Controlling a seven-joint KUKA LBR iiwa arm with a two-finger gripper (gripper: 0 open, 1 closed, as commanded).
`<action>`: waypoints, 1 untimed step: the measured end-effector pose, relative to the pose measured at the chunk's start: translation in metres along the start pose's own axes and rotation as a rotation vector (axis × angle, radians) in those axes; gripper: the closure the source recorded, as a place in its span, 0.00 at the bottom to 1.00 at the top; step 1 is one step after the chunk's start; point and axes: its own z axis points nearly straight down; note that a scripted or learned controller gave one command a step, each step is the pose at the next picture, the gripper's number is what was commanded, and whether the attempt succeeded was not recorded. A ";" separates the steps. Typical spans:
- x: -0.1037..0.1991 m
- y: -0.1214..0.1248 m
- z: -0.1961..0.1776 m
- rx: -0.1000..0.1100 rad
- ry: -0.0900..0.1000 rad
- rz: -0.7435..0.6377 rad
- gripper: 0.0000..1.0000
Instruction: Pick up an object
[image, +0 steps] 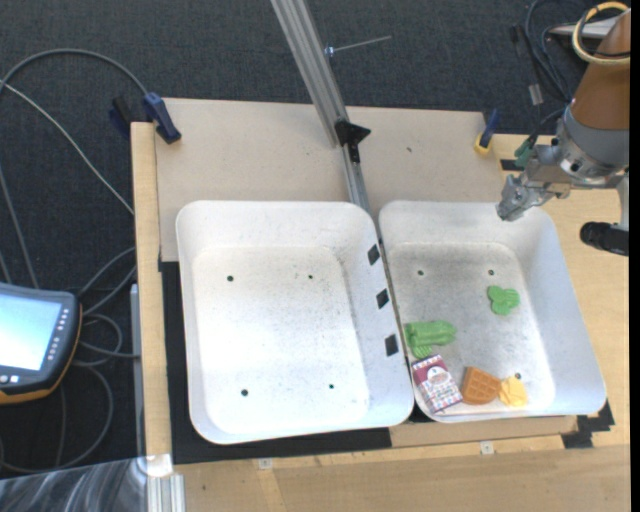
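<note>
My gripper (512, 203) hangs over the far right rim of the right bin (560, 290), well above and behind the objects. In that bin lie a small green piece (503, 299) near the middle, a larger green piece (430, 334) toward the left wall, a maroon and white packet (436, 384) at the near left corner, an orange waffle-like piece (480, 385) and a small yellow piece (513, 391) along the near wall. Nothing shows between the gripper's tips.
The left bin (205, 240) sits beside the right one, split by a ridge with black clips (381, 298). A slanted metal pole (320, 80) crosses the bench's back. Blue clamps (160, 115) grip the board's far corners. A tablet (30, 340) lies off the left side.
</note>
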 end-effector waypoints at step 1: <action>-0.002 0.000 -0.045 0.001 0.000 0.000 1.00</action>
